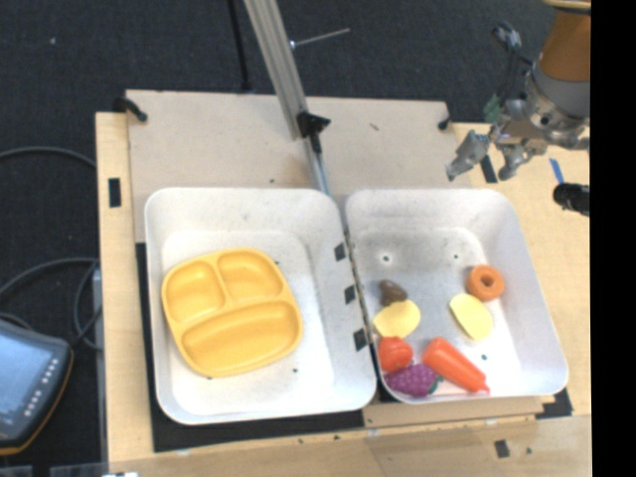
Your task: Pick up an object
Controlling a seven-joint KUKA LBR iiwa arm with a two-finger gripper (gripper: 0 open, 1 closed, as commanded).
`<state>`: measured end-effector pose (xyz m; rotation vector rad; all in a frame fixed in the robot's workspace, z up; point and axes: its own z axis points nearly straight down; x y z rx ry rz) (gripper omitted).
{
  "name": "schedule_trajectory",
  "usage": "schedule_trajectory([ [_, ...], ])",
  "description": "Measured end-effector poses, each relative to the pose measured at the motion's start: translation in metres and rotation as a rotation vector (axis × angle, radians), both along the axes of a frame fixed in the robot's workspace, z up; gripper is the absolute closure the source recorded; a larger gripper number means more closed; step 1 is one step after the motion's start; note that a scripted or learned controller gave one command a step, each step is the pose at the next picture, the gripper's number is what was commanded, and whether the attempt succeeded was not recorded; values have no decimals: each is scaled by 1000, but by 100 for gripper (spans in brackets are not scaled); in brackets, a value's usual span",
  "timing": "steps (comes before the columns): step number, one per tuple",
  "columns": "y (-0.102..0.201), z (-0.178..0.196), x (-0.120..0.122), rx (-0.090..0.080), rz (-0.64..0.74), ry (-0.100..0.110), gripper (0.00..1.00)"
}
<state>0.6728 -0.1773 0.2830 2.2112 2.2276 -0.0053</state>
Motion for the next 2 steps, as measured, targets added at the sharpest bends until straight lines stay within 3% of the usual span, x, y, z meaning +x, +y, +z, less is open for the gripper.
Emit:
schedule_trajectory([
  [1, 35, 76, 2, 3, -1, -11, 0],
  [2, 92, -7, -58, 6, -3, 10, 0],
])
